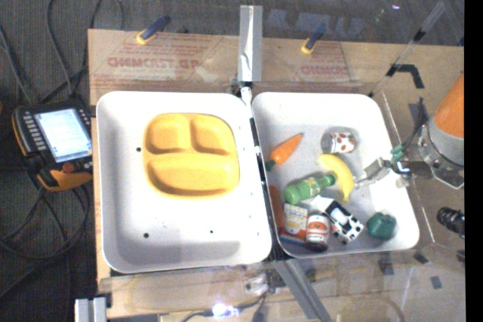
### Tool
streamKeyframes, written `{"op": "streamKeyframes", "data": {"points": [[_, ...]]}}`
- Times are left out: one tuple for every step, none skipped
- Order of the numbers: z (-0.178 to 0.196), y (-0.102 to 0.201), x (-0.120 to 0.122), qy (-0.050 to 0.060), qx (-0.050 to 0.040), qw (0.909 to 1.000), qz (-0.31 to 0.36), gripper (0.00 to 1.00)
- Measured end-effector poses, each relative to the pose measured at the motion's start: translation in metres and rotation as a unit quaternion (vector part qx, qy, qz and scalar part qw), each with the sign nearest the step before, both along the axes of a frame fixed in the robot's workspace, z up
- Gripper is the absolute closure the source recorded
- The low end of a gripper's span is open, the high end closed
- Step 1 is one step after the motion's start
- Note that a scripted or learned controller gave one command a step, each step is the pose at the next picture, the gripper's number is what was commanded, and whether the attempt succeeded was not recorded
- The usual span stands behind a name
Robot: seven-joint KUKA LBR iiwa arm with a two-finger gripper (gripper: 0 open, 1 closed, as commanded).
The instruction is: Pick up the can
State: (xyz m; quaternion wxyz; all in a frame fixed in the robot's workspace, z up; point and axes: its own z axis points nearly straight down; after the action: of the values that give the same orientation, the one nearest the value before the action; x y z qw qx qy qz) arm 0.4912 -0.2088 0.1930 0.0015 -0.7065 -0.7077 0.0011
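A small silver can (pixel 339 141) with red marks sits in the right bin (pixel 317 105), toward the back, just above the banana (pixel 338 173). Two more can-like containers stand at the bin's front: one with an orange label (pixel 295 219) and one with a red label (pixel 317 231). My gripper (pixel 375 170) reaches in over the bin's right side, a little right of the banana and below and to the right of the silver can. It touches none of the cans.
The right bin also holds a carrot (pixel 285 149), a green bottle (pixel 308 187), a black-and-white toy (pixel 346 225) and a green pepper (pixel 381 225). A yellow divided tray (pixel 192 153) lies in the left bin (pixel 121 222).
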Motion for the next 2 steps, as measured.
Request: {"op": "streamKeyframes", "data": {"points": [[0.033, 0.008, 0.060, -0.001, -0.0012, 0.9978, -0.066, 0.00], [-0.051, 0.006, 0.102, 0.000, -0.0016, 0.9998, -0.021, 0.00]]}}
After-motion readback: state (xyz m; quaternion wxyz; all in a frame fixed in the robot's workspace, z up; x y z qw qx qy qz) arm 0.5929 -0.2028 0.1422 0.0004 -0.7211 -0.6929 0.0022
